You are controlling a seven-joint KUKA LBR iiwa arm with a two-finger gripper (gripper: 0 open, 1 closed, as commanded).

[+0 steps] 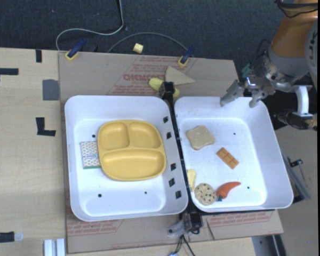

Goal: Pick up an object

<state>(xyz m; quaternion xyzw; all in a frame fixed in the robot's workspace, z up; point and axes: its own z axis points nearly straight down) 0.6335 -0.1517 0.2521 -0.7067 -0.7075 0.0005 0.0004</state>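
The right bin (272,143) holds a tan bread slice (200,137), an orange wafer (227,158), a red chili pepper (229,189), a speckled cookie (205,193) and a small pale yellow piece (191,177). My gripper (240,96) hangs over the bin's far right corner, above and to the right of the bread slice. Its two fingers are spread apart with nothing between them. All the items lie loose on the bin floor.
The left bin (74,143) carries a yellow divided tray (131,149) and a small patterned card (89,154) at its left side. A black divider with clips (173,143) runs between the bins. Cables and yellow clamps lie behind the bins.
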